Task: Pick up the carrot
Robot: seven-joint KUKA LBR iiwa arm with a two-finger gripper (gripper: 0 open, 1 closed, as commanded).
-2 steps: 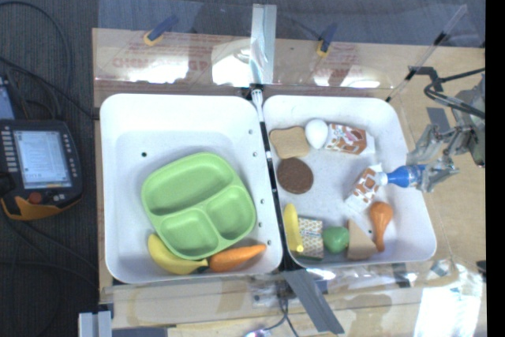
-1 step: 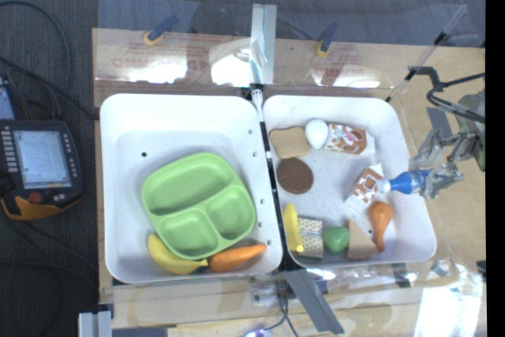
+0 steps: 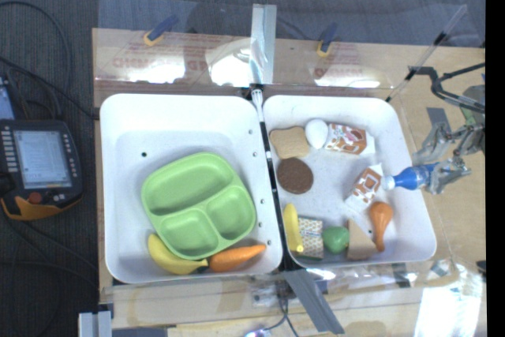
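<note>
Where the left bin [image 3: 126,130] meets its lower rim, at the lower middle of the frame, the carrot [image 3: 237,256] lies on its side on the bin floor, thick end toward the divider between the bins; its tapered end touches or nearly touches the tip of a banana [image 3: 173,258] to its left, and both sit just under the lower edge of a green divided plate [image 3: 197,205].

Across the divider, in the lower part of the right bin [image 3: 394,130], a yellow piece [image 3: 291,226] lies along the wall, with a small green item [image 3: 336,239] beside it and an orange pear-shaped toy [image 3: 380,219] further right; higher up sit a brown disc [image 3: 296,175] and a printed packet [image 3: 365,187], with a blue-tipped object [image 3: 410,179] at the right rim; a tan slice [image 3: 289,141], a white egg shape [image 3: 316,133] and another packet [image 3: 346,139] lie near the upper wall.

At the left edge of the frame a handheld pendant [image 3: 39,162] rests on the dark floor.
</note>
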